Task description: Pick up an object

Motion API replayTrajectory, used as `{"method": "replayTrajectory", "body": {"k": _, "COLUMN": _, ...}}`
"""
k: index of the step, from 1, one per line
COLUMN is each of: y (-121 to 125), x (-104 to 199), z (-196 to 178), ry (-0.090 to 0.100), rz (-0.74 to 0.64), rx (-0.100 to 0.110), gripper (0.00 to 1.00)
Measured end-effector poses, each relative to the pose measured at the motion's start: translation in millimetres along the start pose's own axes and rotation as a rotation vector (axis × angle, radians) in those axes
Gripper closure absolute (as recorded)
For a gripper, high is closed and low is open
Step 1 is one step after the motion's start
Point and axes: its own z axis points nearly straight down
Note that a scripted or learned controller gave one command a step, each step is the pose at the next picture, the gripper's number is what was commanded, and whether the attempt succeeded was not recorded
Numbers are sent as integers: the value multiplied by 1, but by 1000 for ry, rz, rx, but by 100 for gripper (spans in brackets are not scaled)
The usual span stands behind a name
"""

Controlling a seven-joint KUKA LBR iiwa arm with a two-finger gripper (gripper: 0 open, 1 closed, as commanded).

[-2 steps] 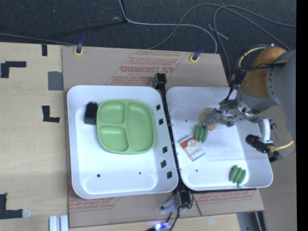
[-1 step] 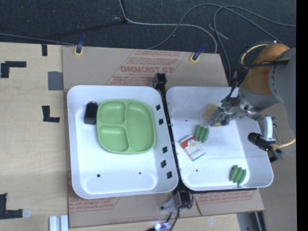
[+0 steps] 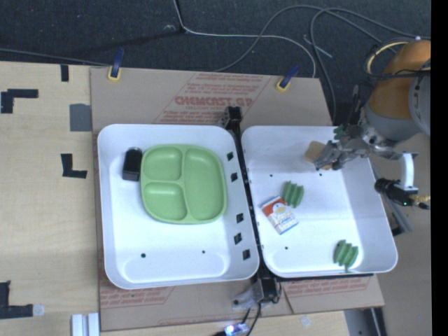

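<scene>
Apparently the nearest candidate for picking is the small tan block (image 3: 316, 151), which is lying in the upper part of the right bin (image 3: 364, 208), just beside the tip of the gripper (image 3: 327, 161) and possibly touching it; whether the gripper is released or clenched cannot be told from this slant, and nothing is visibly sitting inside it. The block is looking light and stiff, perhaps wood or cardboard, so a pinch across its shorter sides should be holding well, though its closeness to the bin's back wall is leaving little room on that side. Further down the same bin, a green ridged piece (image 3: 292, 193) is resting near the middle, just beside and above a small red-and-white carton (image 3: 280, 215); the carton is probably light and a little crushable, best taken across its narrow width. A second green ridged piece (image 3: 345, 253) is lying near the bin's lower right corner, and both green pieces are seeming like soft or rubbery toys that may be slipping out of a shallow pinch. Across the divider, the left bin (image 3: 119, 250) is carrying a green divided plate (image 3: 185, 185) with a small black object (image 3: 132, 164) just beside its left edge. Both bins are sitting on cardboard over the tabletop (image 3: 42, 215), while the arm (image 3: 395, 96) is reaching in from the right.
</scene>
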Motion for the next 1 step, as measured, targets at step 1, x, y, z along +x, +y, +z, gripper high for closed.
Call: {"method": "replayTrajectory", "body": {"k": 1, "y": 3, "x": -2, "z": -64, "ry": -1, "rz": 0, "rx": -1, "gripper": 100}}
